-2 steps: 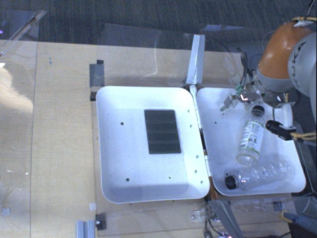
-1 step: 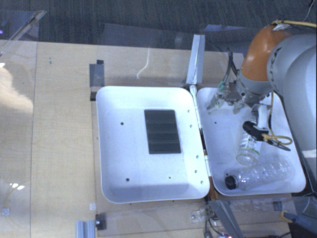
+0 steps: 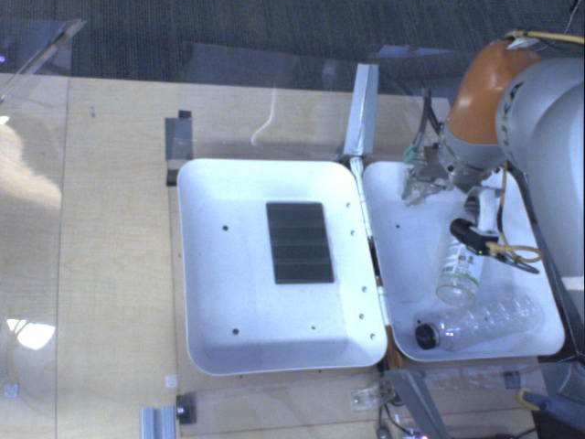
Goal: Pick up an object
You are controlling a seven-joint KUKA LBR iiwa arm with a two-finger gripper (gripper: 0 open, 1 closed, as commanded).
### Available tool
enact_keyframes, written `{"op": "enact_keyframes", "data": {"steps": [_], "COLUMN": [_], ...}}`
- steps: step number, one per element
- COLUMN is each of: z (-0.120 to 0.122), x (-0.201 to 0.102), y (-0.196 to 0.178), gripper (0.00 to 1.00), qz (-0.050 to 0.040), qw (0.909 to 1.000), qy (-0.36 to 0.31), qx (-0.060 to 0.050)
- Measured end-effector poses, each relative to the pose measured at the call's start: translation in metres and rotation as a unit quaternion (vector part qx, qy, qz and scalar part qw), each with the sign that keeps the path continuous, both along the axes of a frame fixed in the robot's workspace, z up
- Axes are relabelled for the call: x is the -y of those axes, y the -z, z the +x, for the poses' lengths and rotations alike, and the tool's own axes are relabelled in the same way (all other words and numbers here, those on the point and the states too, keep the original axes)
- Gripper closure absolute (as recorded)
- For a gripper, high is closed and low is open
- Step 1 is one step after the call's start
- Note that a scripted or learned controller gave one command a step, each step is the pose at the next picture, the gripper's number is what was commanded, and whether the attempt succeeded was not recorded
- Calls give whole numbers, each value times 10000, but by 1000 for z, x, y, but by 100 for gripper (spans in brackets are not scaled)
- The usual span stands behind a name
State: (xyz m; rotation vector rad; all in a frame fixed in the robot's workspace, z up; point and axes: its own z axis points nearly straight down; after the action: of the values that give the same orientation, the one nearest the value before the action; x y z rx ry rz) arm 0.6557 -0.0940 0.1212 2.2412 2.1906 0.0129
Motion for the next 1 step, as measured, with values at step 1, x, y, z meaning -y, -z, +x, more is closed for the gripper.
{"op": "enact_keyframes", "data": {"steps": [1], "z": [0], "x": [0], "y": [0], "gripper": [0], "qz": [0], "qw": [10000], "qy": [-1], "qx": [-1]}}
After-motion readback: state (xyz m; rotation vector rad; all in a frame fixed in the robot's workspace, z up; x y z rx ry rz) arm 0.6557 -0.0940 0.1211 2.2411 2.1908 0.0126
